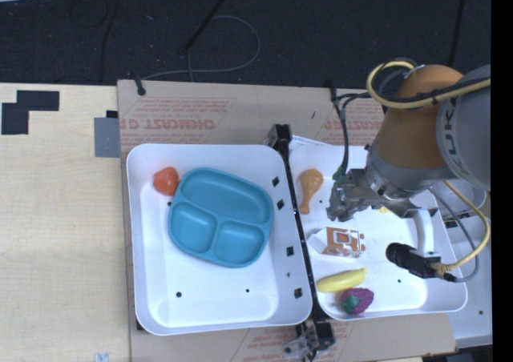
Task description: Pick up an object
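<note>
Approach step: the gripper (341, 204) hovers low in the right bin (449, 296) — whether open or closed cannot be told — beside the tan drumstick toy (309, 186), above the printed packet (345, 242). Next: descend squarely onto one object.

The arm (449, 124) is seen entering from the right edge of the frame, its grey body bent leftward, with the orange band (417, 116) rounded above the wrist. The gripper (343, 202) is carried low, right of the frame's centre, pointed down and to the left.
</note>
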